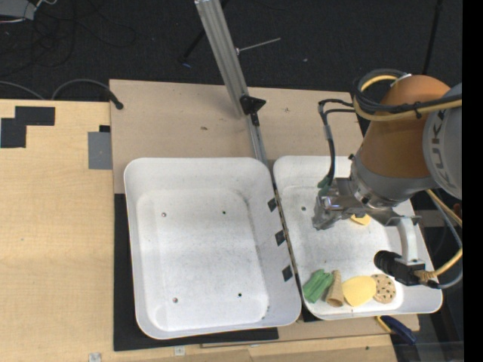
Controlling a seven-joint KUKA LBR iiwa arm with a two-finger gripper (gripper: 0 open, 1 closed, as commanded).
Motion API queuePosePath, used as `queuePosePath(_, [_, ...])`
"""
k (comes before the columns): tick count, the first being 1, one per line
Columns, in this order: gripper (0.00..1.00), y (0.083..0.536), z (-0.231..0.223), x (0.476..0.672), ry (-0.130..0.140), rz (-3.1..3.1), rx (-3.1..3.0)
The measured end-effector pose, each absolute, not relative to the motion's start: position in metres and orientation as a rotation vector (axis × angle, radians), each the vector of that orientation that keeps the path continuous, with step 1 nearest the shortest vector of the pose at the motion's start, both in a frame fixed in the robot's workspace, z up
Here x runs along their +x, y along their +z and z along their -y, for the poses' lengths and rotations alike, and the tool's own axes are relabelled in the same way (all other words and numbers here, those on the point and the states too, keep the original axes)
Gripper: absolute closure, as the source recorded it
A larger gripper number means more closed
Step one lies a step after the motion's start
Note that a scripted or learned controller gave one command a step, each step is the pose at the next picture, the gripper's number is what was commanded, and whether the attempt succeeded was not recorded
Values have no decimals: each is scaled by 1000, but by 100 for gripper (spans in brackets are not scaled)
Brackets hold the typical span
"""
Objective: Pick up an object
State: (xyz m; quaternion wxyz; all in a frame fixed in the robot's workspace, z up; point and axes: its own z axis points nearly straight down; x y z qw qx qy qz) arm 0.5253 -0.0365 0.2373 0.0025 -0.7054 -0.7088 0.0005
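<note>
1. Gripper [330, 216] low in the right bin [302, 173], upper middle, arm [407, 138] reaching in from the right
2. Grip state: cannot tell
3. Small yellow piece [361, 219] just right of the gripper, partly hidden under the wrist
4. Near edge of the right bin, left to right: green toy [318, 284], tan cone [334, 290], yellow piece [358, 290], cookie [384, 288], all close together
5. Left bin [200, 243] beside it, rims touching

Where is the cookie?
The cookie lies in the near right corner of the right bin, touching a yellow piece, with a green toy farther left.
</note>
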Motion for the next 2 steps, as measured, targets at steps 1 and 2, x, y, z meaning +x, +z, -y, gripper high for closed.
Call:
queuePosePath(1, [100, 243, -12, 513, 2, 2223, -2212])
queuePosePath(2, [100, 241, -70, 511, 3, 2224, -2212])
